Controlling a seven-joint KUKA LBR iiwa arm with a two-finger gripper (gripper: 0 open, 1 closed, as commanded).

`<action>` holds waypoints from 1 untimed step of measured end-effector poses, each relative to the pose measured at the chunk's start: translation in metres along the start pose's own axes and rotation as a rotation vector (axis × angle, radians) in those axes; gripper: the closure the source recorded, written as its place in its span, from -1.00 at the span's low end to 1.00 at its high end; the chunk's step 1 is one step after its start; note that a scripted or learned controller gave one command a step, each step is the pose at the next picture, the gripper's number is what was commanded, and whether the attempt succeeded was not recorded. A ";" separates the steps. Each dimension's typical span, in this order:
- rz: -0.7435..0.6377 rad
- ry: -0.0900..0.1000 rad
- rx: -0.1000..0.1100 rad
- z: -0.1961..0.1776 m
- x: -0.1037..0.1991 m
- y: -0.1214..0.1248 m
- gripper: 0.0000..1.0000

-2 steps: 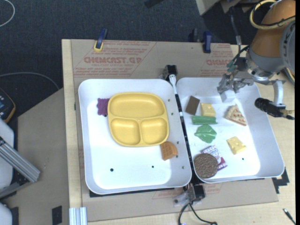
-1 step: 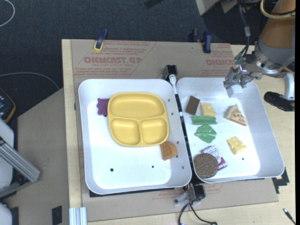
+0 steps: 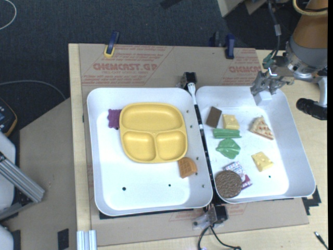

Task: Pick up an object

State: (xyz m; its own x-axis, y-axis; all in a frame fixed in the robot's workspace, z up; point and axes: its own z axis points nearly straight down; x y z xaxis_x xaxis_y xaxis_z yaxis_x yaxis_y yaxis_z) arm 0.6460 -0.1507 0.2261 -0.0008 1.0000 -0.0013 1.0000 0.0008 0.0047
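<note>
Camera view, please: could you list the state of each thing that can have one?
gripper: above the right bin's far edge, holding nothing visible
yellow tray: upright, compartments bare, in the left bin
purple piece: partly under the tray
round cookie: flat, overlapping a wrapper

Both white bins (image 3: 104, 186) look like smooth, slightly glossy plastic, as does the yellow divided tray (image 3: 153, 132). The counter (image 3: 156, 66) under them is matt brown paper-faced board with red print. The round cookie (image 3: 228, 183) looks rough.
</note>
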 end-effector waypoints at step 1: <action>-0.002 0.003 0.008 -0.008 0.043 -0.022 1.00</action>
State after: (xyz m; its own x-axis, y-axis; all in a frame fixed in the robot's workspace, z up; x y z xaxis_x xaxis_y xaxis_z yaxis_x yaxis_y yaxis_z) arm 0.6243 -0.1082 0.2336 -0.0029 1.0000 0.0015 1.0000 0.0029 -0.0029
